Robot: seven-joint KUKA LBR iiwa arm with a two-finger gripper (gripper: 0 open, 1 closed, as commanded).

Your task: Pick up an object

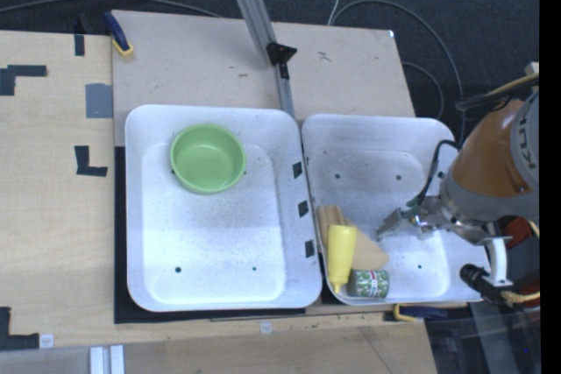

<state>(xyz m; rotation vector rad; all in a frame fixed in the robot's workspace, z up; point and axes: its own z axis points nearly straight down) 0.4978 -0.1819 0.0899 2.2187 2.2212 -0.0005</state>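
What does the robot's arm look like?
The arm is grey with a fat orange band near the wrist. A black cable curls along it, and its little hand is shiny grey metal.

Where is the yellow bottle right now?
In the camera view, the yellow bottle lies in the right bin, at its front-left corner beside the divider between bins, with a small green can just in front and a tan block alongside it.

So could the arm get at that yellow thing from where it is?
Probably yes. The gripper sits in the same bin as the yellow thing, with bare floor between them.
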